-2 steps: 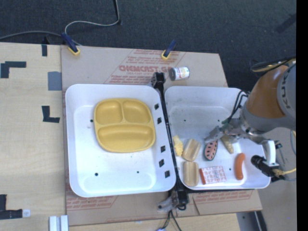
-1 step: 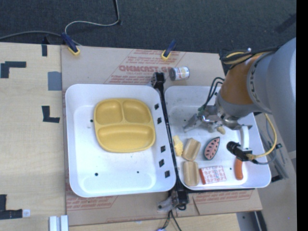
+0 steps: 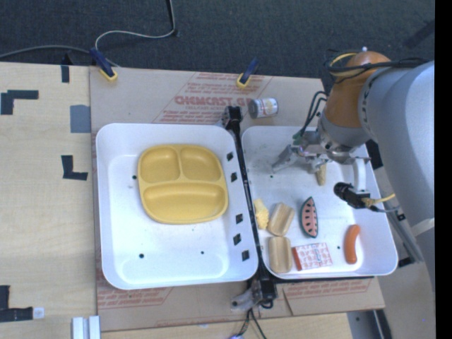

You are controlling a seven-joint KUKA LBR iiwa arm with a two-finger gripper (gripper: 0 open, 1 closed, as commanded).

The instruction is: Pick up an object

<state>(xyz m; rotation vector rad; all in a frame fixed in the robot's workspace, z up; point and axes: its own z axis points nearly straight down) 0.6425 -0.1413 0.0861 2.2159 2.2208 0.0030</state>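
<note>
On the surface (image 3: 42,189) 2 bins sit side by side. The left bin (image 3: 113,260) holds a divided plate (image 3: 182,183) toward 12 o'clock. In the right bin (image 3: 381,256), 2 bread pieces (image 3: 280,235) lie at 7 o'clock, a watermelon slice (image 3: 308,217) at centre, a sausage (image 3: 352,244) at 4 o'clock, and a packet (image 3: 311,256) at 6 o'clock.

Hidden and cut-off parts — right side of the frame

The arm (image 3: 395,111) runs off the right edge, and its wrist covers the upper right corner of the right bin (image 3: 282,143). The gripper (image 3: 305,155) is partly blurred — the finger positions cannot be read. The print on the red-and-white packet (image 3: 311,256) is too small to tell; a small object (image 3: 320,175) just below the wrist is unclear.
</note>
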